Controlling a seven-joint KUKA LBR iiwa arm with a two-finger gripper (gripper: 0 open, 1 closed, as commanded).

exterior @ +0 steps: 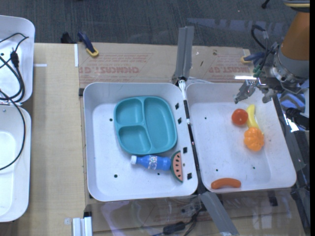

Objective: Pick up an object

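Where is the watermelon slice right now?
The watermelon slice lies in the left bin, near its front right corner, just right of the blue bottle and below the teal plate.

Bright, even overhead light; soft short shadows inside bins [93,132]; mild glare on white plastic; slight softness at edges.

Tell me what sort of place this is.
Probably a robot lab test bench, not a kitchen: two white bins hold toy food such as a tomato, a robot arm reaches in, and cables lie nearby.
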